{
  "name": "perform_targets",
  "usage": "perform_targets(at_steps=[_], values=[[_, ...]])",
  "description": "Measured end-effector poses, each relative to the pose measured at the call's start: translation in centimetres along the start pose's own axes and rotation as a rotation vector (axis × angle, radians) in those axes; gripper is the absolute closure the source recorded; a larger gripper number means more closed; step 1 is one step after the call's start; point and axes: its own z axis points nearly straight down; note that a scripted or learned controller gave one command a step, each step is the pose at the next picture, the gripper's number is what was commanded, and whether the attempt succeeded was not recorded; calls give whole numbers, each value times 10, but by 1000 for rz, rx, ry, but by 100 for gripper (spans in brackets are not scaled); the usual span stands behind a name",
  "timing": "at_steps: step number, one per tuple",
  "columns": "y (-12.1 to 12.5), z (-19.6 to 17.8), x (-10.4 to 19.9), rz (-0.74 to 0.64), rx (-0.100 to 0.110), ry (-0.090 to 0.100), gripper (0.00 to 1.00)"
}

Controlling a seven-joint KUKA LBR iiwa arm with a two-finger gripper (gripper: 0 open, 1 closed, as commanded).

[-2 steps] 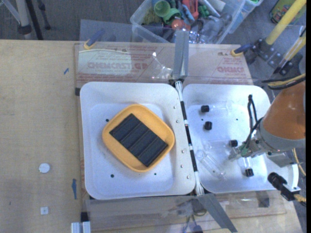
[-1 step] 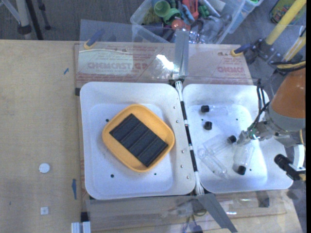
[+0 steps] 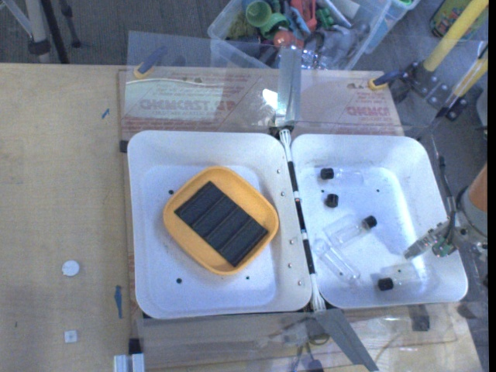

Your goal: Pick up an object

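In the left bin [image 3: 147,208] a yellow rounded-square dish [image 3: 194,242] lies tilted, and a black ribbed pad [image 3: 221,222] covers its middle. The right bin [image 3: 415,169] holds several clear vials with black caps. One cap [image 3: 326,173] and another [image 3: 332,200] lie at the bin's upper left, and a capped vial [image 3: 358,228] sits at centre. Another capped vial [image 3: 395,279] rests near the front right. My gripper [image 3: 428,244] hangs low over the right bin's right side, just above and to the right of that front vial. Nothing shows in its grasp.
A clear tub of colourful toys [image 3: 310,14] stands behind the bins. A metal divider strip [image 3: 298,215] runs between the two bins. The wooden bench [image 3: 54,177] stretches to the left, with a small white disc [image 3: 70,268] on it.
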Motion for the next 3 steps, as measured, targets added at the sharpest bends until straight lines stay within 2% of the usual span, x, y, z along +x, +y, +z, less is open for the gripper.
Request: perform_targets(at_steps=[1, 2, 3], values=[[2, -38, 0, -538, -4, -8, 100], [1, -38, -1, -538, -4, -8, 0], [2, -188, 1, -499, -3, -7, 0]])
